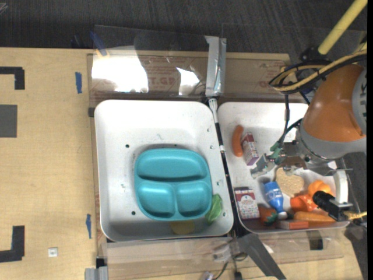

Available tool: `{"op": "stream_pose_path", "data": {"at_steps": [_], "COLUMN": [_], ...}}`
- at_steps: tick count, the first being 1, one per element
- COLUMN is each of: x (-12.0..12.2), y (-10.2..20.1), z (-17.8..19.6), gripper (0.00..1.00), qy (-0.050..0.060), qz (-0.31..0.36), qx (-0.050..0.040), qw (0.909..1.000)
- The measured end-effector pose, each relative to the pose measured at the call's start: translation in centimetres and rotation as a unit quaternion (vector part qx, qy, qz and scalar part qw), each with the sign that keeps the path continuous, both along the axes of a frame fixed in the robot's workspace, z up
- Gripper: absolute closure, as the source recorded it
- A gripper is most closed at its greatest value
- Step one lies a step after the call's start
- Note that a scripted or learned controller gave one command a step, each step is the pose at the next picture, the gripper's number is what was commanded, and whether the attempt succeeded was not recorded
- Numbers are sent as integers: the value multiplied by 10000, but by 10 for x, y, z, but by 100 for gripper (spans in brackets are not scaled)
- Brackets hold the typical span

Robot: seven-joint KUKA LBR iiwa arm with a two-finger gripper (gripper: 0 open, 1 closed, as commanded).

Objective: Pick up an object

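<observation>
- Since the task names no single item, the likeliest target is the blue bottle point(273, 195), which lies in the right bin point(265, 111) among a crowd of small things, its long axis running near to far with a slight tilt.
- From the gripper point(274, 158), the bottle sits just toward the near side; whether the tool is released or clenched cannot be told, and nothing can be seen grasped in it.
- An orange sausage-shaped piece point(237, 140) and a small carton point(250, 148) lie just left of the gripper, with a second small carton point(246, 203) near the bin's near-left corner.
- Orange toys point(309, 202) crowd the bin's near-right side.
- Left of this, the other bin point(116, 121) holds a teal divided tray point(172, 182) with a green piece point(215, 209) at its near-right corner.
- Both bins rest on a cardboard-covered bench point(46, 156), with dark floor beyond its far edge.
</observation>
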State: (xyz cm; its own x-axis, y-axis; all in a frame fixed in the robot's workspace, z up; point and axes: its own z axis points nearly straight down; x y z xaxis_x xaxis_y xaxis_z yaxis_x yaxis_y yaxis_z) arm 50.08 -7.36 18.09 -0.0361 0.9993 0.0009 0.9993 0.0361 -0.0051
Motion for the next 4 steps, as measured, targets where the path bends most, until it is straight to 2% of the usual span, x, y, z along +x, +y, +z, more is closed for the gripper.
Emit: {"op": "stream_pose_path", "data": {"at_steps": [1, 2, 3, 4], "x": [-17, -20, 15, 19], "y": [-59, -36, -56, -59], "z": [-93, -36, -93, -83], "gripper": [0, 0, 0, 100], "qy": [-75, -16, -53, -101], "qz": [342, -811, -754, -753], "qx": [-6, -5, -4, -27], "qw": [9994, 9967, 9971, 9971]}}
